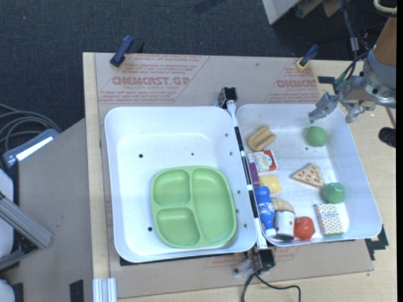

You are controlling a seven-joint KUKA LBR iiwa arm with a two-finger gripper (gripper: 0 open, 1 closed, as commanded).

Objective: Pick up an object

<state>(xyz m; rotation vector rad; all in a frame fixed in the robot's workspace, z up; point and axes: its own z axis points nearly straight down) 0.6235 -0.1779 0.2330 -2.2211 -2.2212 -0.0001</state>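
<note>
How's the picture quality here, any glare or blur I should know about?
Camera view: lighting is even, with soft shadows; the left bin's white floor looks bright but not blown out. The gripper and its wrist look slightly soft, and the small toys in the right bin lack fine detail; the green tray reads clearly.

Two bins side by side: the left bin point(119, 143) has a divided tray point(192, 205) toward its front. The right bin point(362, 168) holds the food items, with a bottle point(264, 207) along its left wall.
</note>
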